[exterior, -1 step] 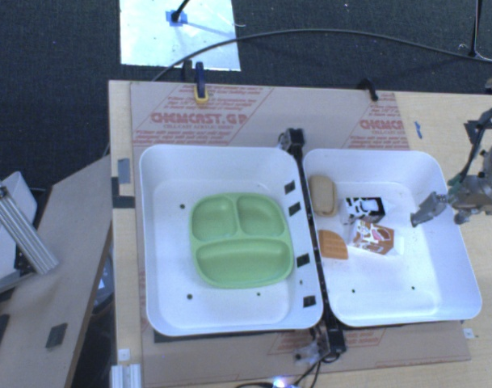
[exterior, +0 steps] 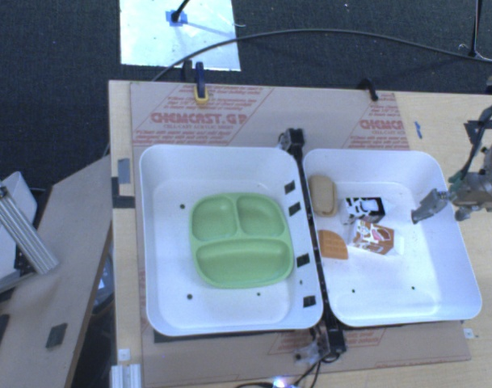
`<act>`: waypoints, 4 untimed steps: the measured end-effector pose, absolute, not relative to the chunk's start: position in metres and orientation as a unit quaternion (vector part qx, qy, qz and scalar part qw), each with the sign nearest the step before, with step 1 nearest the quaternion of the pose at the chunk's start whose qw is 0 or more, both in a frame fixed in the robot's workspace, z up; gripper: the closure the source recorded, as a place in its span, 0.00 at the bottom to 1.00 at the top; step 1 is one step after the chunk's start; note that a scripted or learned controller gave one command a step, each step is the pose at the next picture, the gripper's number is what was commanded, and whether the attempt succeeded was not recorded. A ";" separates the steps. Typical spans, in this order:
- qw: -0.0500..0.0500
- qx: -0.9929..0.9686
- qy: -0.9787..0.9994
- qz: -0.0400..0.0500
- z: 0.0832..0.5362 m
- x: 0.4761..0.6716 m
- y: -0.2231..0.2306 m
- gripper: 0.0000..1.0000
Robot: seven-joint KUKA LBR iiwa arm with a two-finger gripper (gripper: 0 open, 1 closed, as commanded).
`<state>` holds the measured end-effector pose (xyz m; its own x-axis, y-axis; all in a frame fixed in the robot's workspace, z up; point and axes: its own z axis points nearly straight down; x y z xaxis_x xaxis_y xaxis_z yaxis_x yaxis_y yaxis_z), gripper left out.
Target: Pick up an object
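Over the right bin (exterior: 452, 277) the jaws (exterior: 427, 207) hovered, their spread impossible to tell. Snack packets (exterior: 371, 234) lay clustered beside the bread roll (exterior: 322, 194); crowding could make a grasp slip or snag two.

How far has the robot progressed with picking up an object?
Nothing looks picked yet. The gripper sits above the right white bin near its right wall. The tan oval piece, orange wedge, black-and-white packet and brown printed packet lie on the floor. Reaching and grasping remain.

High, slanted look down on both bins (exterior: 229, 164).
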<state>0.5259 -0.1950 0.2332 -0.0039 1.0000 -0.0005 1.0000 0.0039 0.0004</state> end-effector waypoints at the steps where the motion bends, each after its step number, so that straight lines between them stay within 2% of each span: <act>1: -0.001 0.707 0.708 0.000 0.191 0.527 -0.196 0.00; 2: -0.001 0.707 0.707 0.000 0.130 0.525 -0.196 0.00; 3: 0.008 0.706 0.708 0.005 0.110 0.531 -0.198 0.00; 4: 0.006 0.705 0.709 0.006 0.118 0.532 -0.196 1.00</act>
